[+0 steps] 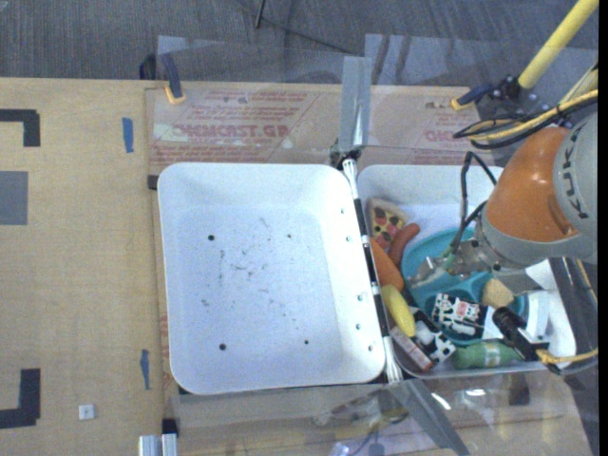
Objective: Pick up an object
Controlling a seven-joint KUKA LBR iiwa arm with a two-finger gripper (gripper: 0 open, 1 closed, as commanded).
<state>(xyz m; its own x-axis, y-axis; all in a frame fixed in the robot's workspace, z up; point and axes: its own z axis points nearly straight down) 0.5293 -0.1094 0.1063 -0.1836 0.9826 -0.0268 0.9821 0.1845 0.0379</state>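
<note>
While hanging over clutter: the gripper (454,266) is hovering in the right bin (427,180).
Fingers: hard to make out, I cannot tell.
Risk: toys are crowding together, so fingers may be glancing off the teal dish (429,253) or banana (399,312).

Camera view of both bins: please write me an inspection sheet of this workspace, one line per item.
Surface: wooden bench bearing two white bins side by side.
Job's things: right bin crowded with small objects, among them a pizza slice toy, a banana, a green bottle, a blue dish.
Clutter: left bin shows dark specks.
Grippers: gripper low over the right bin's pile; grasp cannot be told.
Cables: yellow and black cables behind the arm.
Surroundings: grey carpet, blue tape marks.
</note>
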